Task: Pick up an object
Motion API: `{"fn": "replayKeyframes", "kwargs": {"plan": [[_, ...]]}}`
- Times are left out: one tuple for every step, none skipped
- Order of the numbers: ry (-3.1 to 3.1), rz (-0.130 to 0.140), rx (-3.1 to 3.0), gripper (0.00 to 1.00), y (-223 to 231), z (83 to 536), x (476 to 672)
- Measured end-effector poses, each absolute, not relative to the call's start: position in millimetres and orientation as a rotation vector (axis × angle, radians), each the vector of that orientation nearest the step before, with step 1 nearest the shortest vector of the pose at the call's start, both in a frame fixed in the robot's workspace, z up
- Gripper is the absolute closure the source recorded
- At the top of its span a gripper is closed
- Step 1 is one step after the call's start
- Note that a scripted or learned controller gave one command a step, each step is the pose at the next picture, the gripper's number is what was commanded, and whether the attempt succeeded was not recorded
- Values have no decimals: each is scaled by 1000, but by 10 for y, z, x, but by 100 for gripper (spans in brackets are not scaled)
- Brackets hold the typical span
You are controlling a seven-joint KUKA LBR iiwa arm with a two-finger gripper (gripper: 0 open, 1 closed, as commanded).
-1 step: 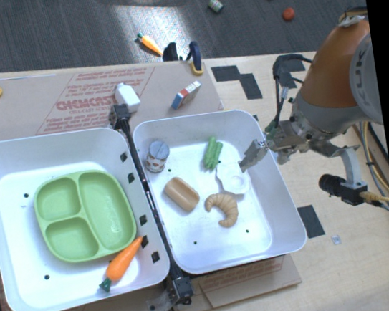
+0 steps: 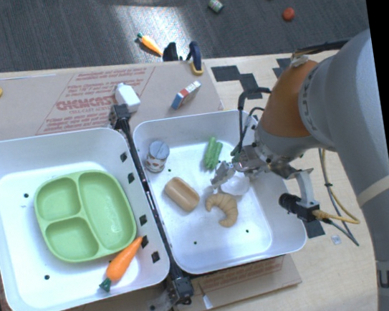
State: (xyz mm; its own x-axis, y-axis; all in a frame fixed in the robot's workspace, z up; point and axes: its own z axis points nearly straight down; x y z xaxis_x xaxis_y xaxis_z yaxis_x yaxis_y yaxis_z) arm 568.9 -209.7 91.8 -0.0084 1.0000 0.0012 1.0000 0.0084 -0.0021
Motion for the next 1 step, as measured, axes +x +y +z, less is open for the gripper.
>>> {"fn": "replayKeyframes", "kwargs": {"plan": [[-2233,4,-2205,100,-2098,1019,5689]]}}
